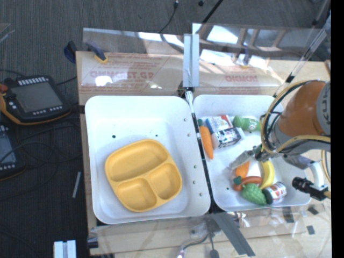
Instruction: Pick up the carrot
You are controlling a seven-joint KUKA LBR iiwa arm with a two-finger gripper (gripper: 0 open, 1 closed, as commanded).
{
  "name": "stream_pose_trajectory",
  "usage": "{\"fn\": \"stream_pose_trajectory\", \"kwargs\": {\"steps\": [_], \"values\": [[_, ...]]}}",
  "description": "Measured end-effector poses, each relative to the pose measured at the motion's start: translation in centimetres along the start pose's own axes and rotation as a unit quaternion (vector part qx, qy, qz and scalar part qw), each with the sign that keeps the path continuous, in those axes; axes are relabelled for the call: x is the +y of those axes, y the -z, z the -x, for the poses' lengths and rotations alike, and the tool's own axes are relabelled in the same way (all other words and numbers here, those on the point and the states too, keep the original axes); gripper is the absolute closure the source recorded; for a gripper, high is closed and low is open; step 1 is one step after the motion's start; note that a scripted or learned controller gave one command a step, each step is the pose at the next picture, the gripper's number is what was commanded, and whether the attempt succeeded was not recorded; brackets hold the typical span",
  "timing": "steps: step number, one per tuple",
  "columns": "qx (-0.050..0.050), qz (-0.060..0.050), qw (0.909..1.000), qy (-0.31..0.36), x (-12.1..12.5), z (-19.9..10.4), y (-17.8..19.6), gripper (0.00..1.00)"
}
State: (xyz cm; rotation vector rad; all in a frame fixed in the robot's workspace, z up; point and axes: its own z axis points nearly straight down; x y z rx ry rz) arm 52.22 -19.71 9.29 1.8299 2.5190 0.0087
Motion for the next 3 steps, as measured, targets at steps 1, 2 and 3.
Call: {"fn": "stream_pose_trajectory", "kwargs": {"steps": [1,2,3], "values": [[-0.001,0.001,1.0,-0.002,0.0,0.2,0.8,1.0],[0.011,-0.012,0.9998,0.008,0.4,-4.4,10.7,1.0],[0.011,-0.013,0.9998,-0.009,2.0,-11.1,13.2,1.0]]}}
